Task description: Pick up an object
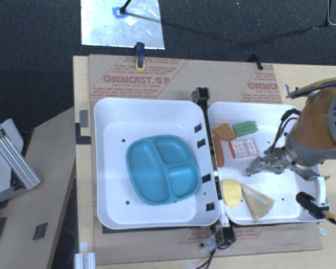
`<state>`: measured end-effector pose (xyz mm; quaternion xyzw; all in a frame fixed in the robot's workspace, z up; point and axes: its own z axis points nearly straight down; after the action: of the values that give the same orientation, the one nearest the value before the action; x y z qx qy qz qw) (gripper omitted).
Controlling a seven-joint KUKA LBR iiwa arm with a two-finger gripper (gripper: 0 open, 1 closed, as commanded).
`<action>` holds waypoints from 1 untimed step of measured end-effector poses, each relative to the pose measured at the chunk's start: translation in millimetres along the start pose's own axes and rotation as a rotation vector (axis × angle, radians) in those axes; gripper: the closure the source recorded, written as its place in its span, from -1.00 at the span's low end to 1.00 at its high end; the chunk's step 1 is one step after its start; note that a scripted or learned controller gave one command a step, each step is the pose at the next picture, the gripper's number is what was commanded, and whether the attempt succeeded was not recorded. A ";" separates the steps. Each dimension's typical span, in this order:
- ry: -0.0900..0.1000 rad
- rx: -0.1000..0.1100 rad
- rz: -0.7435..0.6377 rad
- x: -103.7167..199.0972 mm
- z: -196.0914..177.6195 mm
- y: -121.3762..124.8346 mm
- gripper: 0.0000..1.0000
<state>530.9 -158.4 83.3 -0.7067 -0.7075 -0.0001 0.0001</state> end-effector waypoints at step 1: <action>-0.001 -0.003 0.000 -0.2 -11.9 1.0 1.00</action>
<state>531.9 -158.6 95.2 -0.7067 -0.7076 -0.0009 -0.0011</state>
